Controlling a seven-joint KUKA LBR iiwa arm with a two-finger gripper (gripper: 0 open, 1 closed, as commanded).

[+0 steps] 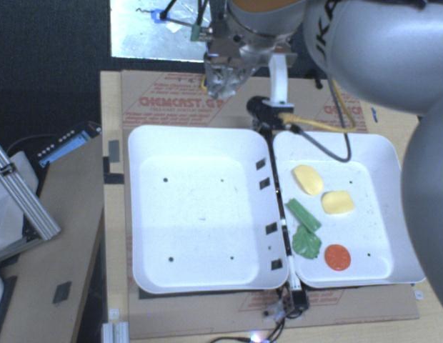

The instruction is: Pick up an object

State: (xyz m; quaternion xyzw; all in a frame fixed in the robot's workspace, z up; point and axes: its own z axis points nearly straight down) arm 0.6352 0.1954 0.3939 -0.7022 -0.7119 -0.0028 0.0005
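I'm seeing two white bins [200, 138] lying side by side on a brown cardboard sheet [171, 98].
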